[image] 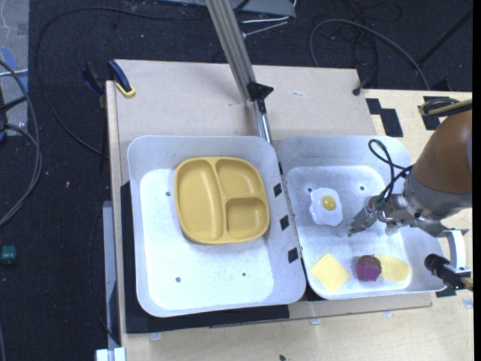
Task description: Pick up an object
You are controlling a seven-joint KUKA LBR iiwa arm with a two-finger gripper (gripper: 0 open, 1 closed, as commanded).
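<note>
Grey, our gripper hovered in the right bin, jaws parted and holding nothing, just right of the fried egg. Nearer the front rim lay a yellow cheese slice, purple piece and pale yellow piece. The left bin carried a yellow divided plate.

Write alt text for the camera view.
The arm's tool hangs over the right bin, beside a fried egg toy. Nearer lie a yellow slice, a purple piece and a pale yellow piece; the left bin holds a yellow divided plate.
</note>
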